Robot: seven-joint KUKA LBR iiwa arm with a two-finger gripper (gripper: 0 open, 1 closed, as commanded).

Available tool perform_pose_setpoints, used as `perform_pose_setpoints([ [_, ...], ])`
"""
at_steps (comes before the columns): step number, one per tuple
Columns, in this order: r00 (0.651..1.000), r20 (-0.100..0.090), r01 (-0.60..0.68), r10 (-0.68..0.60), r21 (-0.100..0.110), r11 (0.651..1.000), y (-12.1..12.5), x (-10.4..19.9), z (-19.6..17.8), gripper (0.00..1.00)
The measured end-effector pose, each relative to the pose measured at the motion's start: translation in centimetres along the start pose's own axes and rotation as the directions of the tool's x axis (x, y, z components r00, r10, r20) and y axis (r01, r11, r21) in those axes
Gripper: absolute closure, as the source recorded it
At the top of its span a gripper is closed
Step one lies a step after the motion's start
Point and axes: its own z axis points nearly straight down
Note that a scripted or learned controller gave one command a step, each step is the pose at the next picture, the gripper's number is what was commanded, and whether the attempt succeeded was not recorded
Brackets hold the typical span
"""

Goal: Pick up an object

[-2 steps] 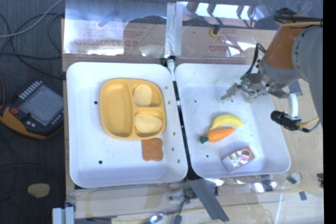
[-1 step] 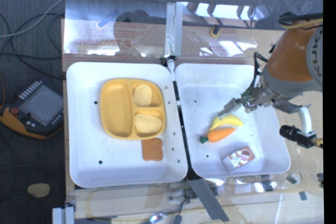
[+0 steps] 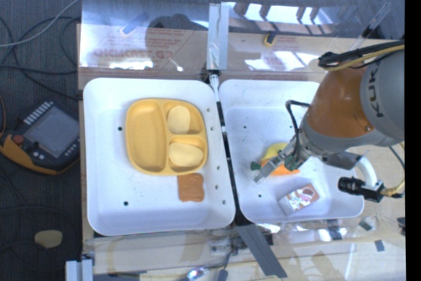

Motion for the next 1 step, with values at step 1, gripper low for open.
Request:
perform_pose_setpoints([
  [1, 0.984, 0.003, -0.18, 0.18, -0.011, 0.984, -1.36, -2.47, 2.08, 0.0],
])
